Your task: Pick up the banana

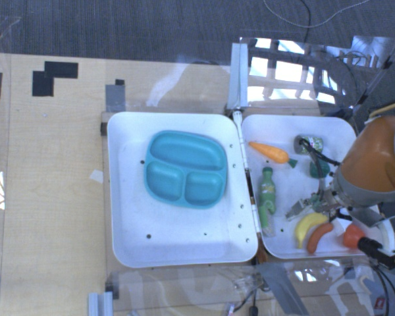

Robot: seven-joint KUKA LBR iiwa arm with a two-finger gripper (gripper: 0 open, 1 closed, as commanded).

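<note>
One arm reaching in low | end effector apparently spread, ungrasping | just above banana

Arm: cut off at right edge. End effector: finger state unclear. Teal object: too small to identify.

Robot lab, wooden bench, two white bins, loose cables

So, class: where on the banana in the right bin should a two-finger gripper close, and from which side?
Probably across the middle of the banana, coming from above. It lies flat and curved, and a sausage crowds its lower right side, so the upper left flank offers freer finger room.
</note>
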